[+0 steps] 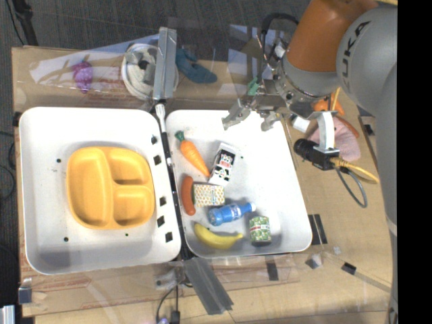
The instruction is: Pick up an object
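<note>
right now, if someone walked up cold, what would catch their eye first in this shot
Most likely the yellow divided tray, sitting alone in the left bin, the biggest bright shape in the view. Next comes the grey arm with its orange band, reaching in from the right, its hand open above the far edge of the right bin. Below it lies a cluster of small items, with a carrot and a banana standing out.

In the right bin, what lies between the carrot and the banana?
In the camera view, between the carrot and the banana lie a patterned box and, beside it, a red-orange sausage-shaped item. The blue bottle sits just above the banana.
</note>
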`<state>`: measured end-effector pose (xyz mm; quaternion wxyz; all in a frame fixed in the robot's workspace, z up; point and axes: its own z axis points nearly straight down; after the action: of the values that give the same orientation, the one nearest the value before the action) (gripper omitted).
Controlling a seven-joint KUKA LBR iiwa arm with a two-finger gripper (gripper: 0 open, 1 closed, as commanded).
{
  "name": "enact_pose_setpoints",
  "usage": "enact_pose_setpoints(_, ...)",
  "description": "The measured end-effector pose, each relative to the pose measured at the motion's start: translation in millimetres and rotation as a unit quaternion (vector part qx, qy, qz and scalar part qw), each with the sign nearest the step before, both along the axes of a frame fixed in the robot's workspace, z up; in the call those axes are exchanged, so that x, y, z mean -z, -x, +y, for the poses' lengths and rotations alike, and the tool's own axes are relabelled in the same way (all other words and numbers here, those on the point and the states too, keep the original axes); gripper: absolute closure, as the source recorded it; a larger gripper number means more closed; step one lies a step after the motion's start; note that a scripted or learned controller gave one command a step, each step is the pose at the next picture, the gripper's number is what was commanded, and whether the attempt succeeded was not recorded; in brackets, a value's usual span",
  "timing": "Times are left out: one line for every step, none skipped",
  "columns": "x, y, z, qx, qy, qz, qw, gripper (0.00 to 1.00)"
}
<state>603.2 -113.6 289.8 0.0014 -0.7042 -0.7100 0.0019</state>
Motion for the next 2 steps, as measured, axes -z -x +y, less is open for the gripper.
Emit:
enact_pose_setpoints(148,12,-23,-0.137,-0.0013,0.000,0.9905,0.00)
enact_pose_setpoints(194,-13,-61,-0.067,-0.0012,-0.004,0.9977,0.00)
